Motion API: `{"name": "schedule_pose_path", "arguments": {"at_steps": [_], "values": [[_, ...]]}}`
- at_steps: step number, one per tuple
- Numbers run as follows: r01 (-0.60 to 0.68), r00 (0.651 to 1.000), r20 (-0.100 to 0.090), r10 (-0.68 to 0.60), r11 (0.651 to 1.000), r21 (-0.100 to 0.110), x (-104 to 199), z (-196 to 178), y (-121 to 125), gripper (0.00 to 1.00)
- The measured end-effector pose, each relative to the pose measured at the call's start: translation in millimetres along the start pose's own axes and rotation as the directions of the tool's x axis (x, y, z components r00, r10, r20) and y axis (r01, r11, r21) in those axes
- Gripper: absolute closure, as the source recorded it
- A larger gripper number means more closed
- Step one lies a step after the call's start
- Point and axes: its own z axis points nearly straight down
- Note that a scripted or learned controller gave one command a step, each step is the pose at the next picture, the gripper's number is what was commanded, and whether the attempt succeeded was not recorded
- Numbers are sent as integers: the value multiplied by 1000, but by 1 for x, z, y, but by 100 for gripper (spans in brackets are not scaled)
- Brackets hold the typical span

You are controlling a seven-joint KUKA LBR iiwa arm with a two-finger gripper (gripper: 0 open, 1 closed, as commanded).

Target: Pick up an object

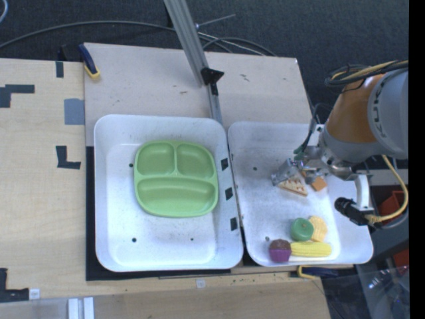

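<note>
the jaws (287,175) are down in the right bin (255,208), near its right edge, beside a tan wedge (293,187); their state i cannot tell. approach step, likely; next: close, then lift straight.

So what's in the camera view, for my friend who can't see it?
A robot arm's gripper is low in the right bin, by a tan wedge and an orange piece. Toy foods sit near that bin's front, and a green plate lies in the left bin.
</note>
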Motion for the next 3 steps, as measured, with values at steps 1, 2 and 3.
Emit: {"name": "schedule_pose_path", "arguments": {"at_steps": [1,2,3], "values": [[-2,1000,11,2,1000,-20,-3,35,3,0],[0,1000,11,0,1000,-26,-3,21,6,100],[-1,1000,2,1,1000,-12,-11,-38,9,100]]}}
